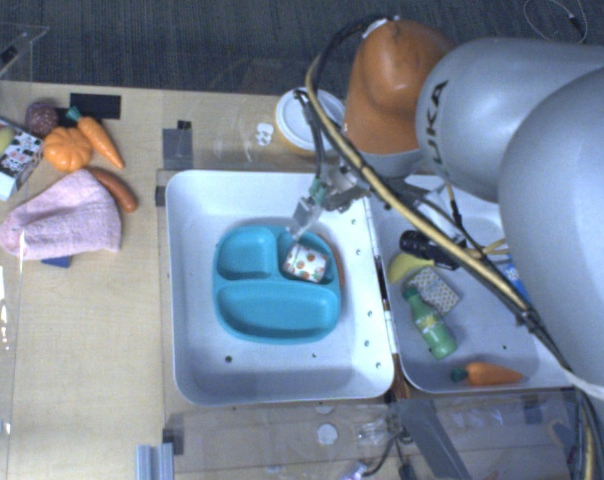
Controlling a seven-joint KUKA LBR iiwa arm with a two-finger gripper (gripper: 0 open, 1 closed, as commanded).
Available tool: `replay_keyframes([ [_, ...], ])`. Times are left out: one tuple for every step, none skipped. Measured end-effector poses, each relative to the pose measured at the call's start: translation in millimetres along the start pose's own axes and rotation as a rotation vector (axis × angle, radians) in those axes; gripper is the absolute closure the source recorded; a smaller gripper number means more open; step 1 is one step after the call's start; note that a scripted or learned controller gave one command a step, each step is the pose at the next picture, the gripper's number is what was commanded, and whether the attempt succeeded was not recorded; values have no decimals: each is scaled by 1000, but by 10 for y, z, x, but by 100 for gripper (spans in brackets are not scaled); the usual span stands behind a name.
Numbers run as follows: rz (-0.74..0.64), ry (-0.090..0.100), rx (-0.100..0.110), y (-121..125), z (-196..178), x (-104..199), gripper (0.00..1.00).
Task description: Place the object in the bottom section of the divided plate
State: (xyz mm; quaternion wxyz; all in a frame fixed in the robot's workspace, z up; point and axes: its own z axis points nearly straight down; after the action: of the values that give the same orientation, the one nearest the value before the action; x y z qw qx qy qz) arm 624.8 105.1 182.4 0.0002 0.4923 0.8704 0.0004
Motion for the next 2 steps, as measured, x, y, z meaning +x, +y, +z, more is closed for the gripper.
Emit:
replay_keyframes([
  [0,0,0,0,0,0,0],
  [0,0,0,0,0,0,0],
])
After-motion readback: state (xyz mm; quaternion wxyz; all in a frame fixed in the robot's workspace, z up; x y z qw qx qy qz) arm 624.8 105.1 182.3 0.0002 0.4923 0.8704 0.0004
